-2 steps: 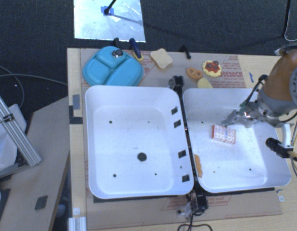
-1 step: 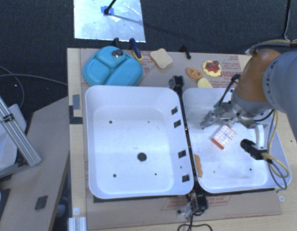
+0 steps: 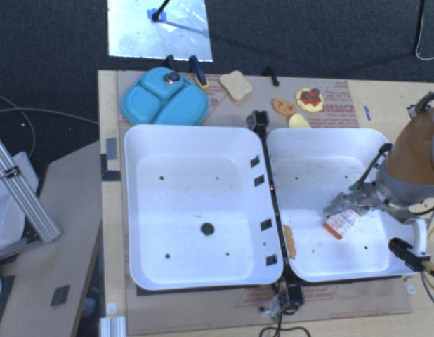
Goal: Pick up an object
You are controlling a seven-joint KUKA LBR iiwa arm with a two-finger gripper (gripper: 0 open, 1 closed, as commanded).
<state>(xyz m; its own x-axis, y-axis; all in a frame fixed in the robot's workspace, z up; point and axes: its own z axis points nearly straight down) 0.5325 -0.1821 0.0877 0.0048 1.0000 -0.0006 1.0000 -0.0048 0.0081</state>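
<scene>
White plastic makes up both shallow bins, which lie side by side in the middle of the frame. The left bin (image 3: 161, 153) holds only a small dark round object (image 3: 207, 228) in its lower middle. In the right bin (image 3: 322, 146), a small orange and white packet (image 3: 341, 222) lies on the floor, right of centre. A thin brownish strip (image 3: 289, 242) rests against this bin's left wall, low down.

The arm comes from the right edge of the frame, and its gripper (image 3: 343, 206) is low inside the right bin, just above the packet and seemingly touching its upper end. I cannot tell if the fingers are spread or closed, because they are small and blurred against the white floor.

Behind the bins, in the upper part of the frame, lie a blue divided tray (image 3: 165, 98), a toast-like piece (image 3: 236, 85) and some small toy foods (image 3: 310, 99).

As I judge it, the risk is that the packet is flat and thin, so the fingers may slide over it or only push it along the smooth floor. Also, it could slip out while lifting if only one corner is pinched.
</scene>
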